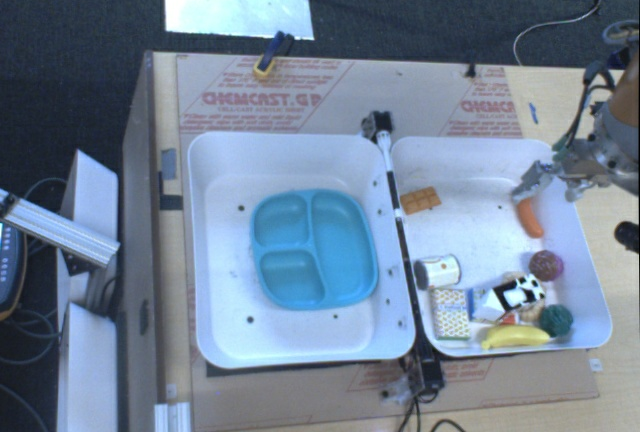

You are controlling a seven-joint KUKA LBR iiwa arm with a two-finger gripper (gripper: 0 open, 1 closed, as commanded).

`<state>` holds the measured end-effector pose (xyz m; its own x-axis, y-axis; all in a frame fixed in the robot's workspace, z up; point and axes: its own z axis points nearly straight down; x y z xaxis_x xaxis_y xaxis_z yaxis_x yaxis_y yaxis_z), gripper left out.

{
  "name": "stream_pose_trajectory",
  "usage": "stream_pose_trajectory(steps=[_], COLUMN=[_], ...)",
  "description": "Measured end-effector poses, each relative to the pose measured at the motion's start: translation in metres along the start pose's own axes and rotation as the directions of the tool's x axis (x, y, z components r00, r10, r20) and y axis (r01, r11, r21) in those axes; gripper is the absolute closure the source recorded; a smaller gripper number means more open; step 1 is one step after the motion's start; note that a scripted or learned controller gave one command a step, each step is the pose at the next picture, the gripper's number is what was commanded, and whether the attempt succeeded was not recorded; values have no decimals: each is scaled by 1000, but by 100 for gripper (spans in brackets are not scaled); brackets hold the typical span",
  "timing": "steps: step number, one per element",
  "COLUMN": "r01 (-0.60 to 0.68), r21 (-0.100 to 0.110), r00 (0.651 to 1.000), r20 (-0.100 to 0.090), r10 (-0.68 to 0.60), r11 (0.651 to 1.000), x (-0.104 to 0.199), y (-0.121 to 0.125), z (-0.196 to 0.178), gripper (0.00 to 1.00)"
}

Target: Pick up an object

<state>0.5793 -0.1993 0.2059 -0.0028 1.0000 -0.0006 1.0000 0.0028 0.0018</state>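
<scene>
My gripper (551,184) hangs over the far right side of the right bin (470,170), its fingers spread open with nothing between them. An orange carrot (529,217) lies just below and slightly left of it, apart from the fingers. Further toward the front lie a purple ball (546,265), a black-and-white cow toy (519,294), a green broccoli piece (557,319) and a yellow banana (515,336). A small white can (438,271) lies on its side, with a patterned box (451,312) in front of it. An orange waffle piece (420,201) rests near the divider.
The left bin (225,220) holds a blue divided plate (312,248). A black-and-white clamp (379,127) sits at the far end of the wall shared by the bins. Cables run behind the arm at the right edge.
</scene>
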Motion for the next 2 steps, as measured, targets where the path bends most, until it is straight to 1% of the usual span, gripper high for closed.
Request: stream_pose_trajectory(steps=[1, 2], r01=[2, 2], r21=[1, -2], r00=[1000, 1000], r20=[0, 1], r10=[-2, -2], r11=[1000, 1000], x=[-7, -7], y=[30, 31], z=[62, 49], gripper=[0, 0])
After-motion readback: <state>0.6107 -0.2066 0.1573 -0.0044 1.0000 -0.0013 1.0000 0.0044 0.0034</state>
